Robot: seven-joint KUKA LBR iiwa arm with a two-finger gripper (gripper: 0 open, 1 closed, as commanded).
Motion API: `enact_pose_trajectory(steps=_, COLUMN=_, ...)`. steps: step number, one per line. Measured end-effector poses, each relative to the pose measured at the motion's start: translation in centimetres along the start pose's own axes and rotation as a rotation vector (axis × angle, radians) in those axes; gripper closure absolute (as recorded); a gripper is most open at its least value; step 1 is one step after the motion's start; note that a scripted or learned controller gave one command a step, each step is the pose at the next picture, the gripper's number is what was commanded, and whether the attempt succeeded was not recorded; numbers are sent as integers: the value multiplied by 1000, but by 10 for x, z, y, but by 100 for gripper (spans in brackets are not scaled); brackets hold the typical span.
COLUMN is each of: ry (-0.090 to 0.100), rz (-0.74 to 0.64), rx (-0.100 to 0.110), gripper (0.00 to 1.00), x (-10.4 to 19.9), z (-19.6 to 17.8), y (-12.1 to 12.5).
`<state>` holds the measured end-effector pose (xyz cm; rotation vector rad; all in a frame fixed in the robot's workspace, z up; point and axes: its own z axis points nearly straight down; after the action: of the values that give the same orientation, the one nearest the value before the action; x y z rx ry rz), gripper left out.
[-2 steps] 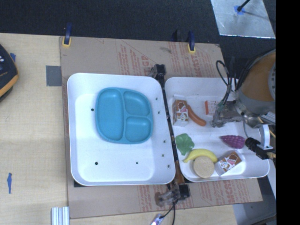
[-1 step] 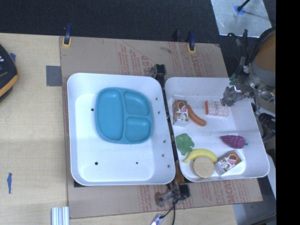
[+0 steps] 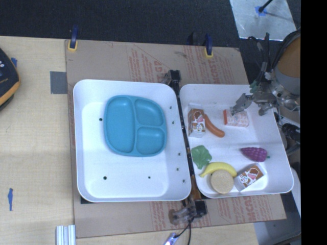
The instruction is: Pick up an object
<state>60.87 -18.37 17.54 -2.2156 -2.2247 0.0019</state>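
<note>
Right, the gripper hovers over the small red-and-white carton in the right bin, finger spread impossible to tell, so it should centre squarely before closing.

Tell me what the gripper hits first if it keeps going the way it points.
Most likely the small red-and-white packet: the gripper sits just above it in the right bin, angled down-left. Height is hard to judge from this view.

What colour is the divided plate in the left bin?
Light blue; the plate shows clearly in the camera view.
</note>
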Motion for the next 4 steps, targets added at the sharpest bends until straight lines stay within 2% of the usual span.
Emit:
enact_pose_trajectory(steps=1, ry=-1, rz=-1, rx=-1, gripper=0, x=19, z=74, y=3)
enact_pose_trajectory(steps=2, ry=-3, rz=-3, rx=-9, gripper=0, x=-28, z=79, y=50)
enact_pose_trajectory(steps=3, ry=-1, rz=0, rx=-1, gripper=0, x=-28, z=83, y=25)
enact_pose_trajectory(steps=4, ry=0, rz=-4, rx=1, gripper=100, x=-28, z=72, y=25)
